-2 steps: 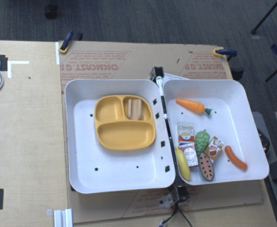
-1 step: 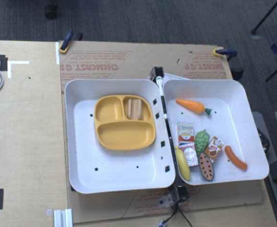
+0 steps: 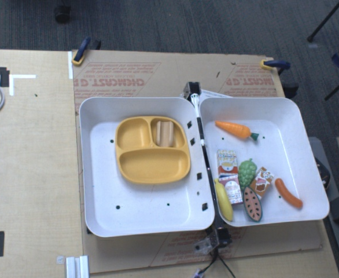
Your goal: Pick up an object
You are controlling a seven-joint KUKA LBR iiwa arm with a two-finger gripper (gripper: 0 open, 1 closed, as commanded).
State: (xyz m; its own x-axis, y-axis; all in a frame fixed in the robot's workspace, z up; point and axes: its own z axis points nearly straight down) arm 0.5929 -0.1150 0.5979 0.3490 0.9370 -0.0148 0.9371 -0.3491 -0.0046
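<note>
Loose toy foods are gathered in the right bin (image 3: 291,117), and a small printed carton (image 3: 228,161) among them is taken as the reference. A second printed packet (image 3: 234,191) is laid just below the carton, touching it. A green bunch of grapes (image 3: 247,171) is set just right of the carton. A yellow banana (image 3: 224,200) is laid below and slightly left of the carton, along the bin's left wall. A watermelon slice (image 3: 252,204) is placed below and right of the carton, beside the banana. A brown and white packet (image 3: 262,182) is seen right of the carton, past the grapes. A red sausage (image 3: 288,193) is laid farther right, well apart from the carton. An orange carrot (image 3: 236,130) is laid above the carton, apart from it.

The left bin (image 3: 100,201) is found left of the carton. A yellow divided plate (image 3: 153,164) is held in it, and a wooden block (image 3: 164,134) is set in the plate's upper right compartment. Both bins are borne on a cardboard sheet (image 3: 129,77).

The state of the claw cannot be told.
</note>
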